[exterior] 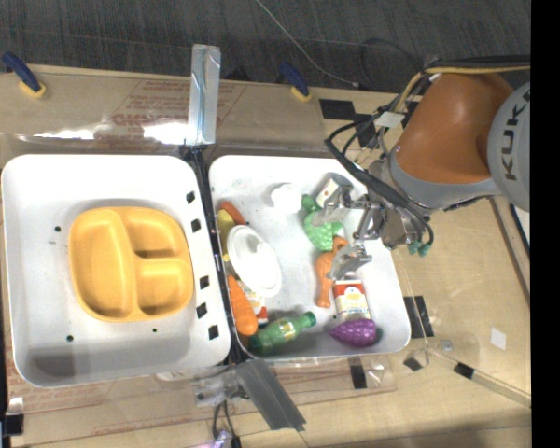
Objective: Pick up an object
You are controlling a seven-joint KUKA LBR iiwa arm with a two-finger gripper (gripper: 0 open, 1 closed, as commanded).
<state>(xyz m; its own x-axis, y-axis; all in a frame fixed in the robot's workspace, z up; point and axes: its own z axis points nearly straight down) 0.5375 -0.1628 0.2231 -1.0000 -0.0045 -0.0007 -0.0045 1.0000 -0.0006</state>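
Observation:
The right bin [392, 278] holds several small items: a white lid or bowl [253, 258], a green bottle [282, 329], a purple grape bunch [354, 332], a red-labelled bottle [350, 300], an orange carrot [242, 308], a green leafy toy [321, 228] and an orange piece [328, 267]. My gripper [348, 224] hangs low over the right side of this bin, above the green toy and orange piece. One finger [332, 189] points toward the bin's back, another [352, 259] toward the bottle. Nothing shows clearly between them.
The left bin [28, 250] holds a yellow divided tray [131, 259]. A metal clamp [203, 91] stands at the back between the bins, another [266, 395] at the front. Cables [373, 133] trail from the wrist over the right bin's back edge.

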